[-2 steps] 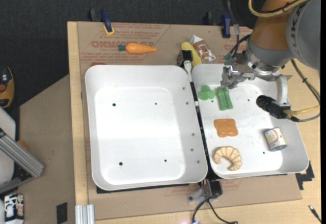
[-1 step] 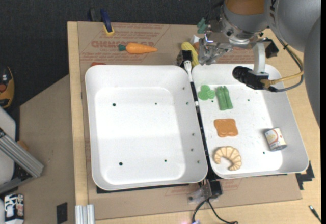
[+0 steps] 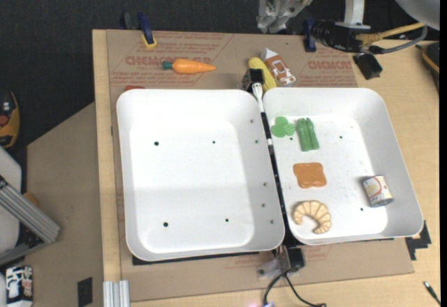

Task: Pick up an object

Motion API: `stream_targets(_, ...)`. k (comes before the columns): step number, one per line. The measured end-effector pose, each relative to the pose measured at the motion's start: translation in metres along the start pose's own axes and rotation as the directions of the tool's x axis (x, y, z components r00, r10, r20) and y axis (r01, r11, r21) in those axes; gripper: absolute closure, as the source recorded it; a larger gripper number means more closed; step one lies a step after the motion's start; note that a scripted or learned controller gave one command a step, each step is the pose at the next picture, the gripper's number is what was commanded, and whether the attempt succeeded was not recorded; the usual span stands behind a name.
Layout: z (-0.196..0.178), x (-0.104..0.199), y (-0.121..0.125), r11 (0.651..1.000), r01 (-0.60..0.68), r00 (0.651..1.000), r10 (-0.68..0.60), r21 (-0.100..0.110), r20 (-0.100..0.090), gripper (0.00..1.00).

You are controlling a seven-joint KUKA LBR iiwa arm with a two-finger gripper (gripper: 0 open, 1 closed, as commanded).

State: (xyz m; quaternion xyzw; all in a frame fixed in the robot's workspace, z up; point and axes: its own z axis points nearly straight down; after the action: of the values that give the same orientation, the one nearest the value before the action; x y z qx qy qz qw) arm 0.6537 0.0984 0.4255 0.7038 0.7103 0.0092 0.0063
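Nearest the camera lies the croissant point(image 3: 312, 215), at the front of the right bin point(image 3: 391, 159). Taking that right bin as our landmark: the left bin point(image 3: 188, 173) sits touching its left edge, both on the bench point(image 3: 105, 159). Up past the bin's far edge hangs the gripper point(image 3: 277, 16), well above the bench; whether its fingers are spread or closed I cannot tell, and nothing visible sits between them. Inside the right bin, a brown flat piece point(image 3: 309, 174) lies mid-bin, just behind the croissant. A small can point(image 3: 377, 190) rests near the right wall. Green vegetables point(image 3: 297, 131) lie toward the far left corner. Outside, beyond the far left corner, a carrot point(image 3: 190, 67) rests on the bench.
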Motion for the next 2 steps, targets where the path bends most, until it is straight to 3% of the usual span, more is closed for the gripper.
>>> stream_targets(1, -0.095, 0.046, -0.017, 1.000, -0.002, 1.000, 0.002, 0.008, 0.000, 1.00)
stream_targets(2, -0.112, 0.092, -0.036, 1.000, -0.004, 1.000, 0.004, 0.016, 0.001, 1.00)
